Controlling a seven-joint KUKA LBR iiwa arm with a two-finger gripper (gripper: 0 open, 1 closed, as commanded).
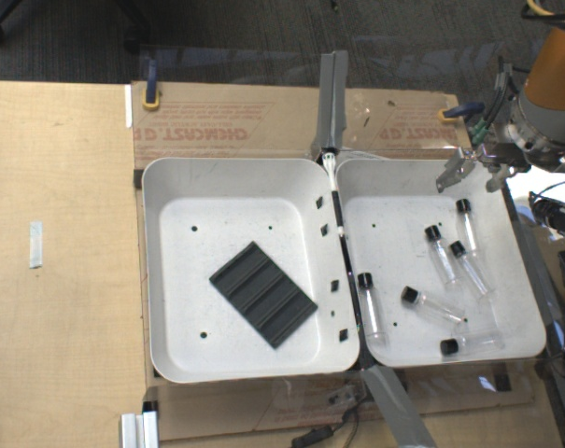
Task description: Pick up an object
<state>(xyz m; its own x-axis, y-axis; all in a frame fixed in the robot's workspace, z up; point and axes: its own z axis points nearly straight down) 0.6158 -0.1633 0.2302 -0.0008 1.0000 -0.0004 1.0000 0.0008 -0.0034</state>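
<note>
Vials (pixel 450 259) lie scattered in right bin (pixel 394 343), below jaws (pixel 471 173).

black ridged block (pixel 262 294) mid left bin (pixel 170 203), scattered vials (pixel 445 259) crowding right bin (pixel 385 203) (upper-left bare)

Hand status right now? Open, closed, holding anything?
Hand: open, holding nothing, above the far edge of the right bin, near the capped tubes.

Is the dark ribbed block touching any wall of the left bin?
Apart. In the camera view the dark ribbed block lies on the left bin's floor with white floor visible all around it.
</note>
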